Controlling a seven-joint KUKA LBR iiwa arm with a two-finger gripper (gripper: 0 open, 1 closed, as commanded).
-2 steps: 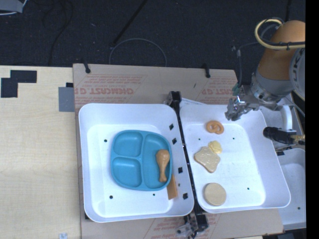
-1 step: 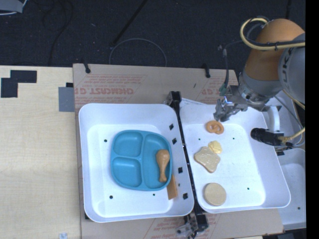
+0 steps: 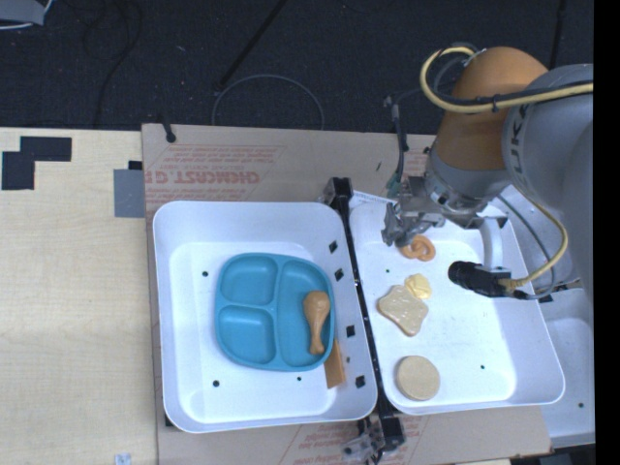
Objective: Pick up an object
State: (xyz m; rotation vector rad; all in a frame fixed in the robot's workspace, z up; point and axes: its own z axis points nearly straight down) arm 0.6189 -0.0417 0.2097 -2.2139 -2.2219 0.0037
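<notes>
Light falls evenly from above and is fairly bright on the two white bins (image 3: 184,260), which read clean with mild glare along their rims. Shadows are soft and short, hugging the blue plate (image 3: 254,310) inside the left bin. Behind the bins the dark floor (image 3: 242,37) swallows detail. The picture is slightly soft and grainy throughout, with no obvious bending at the edges.

Well left of the claw (image 3: 402,231), a blue divided plate (image 3: 254,308) is sitting in the left bin (image 3: 184,231), a drumstick (image 3: 317,320) lying on its right side, cardboard (image 3: 232,163) showing behind.
</notes>
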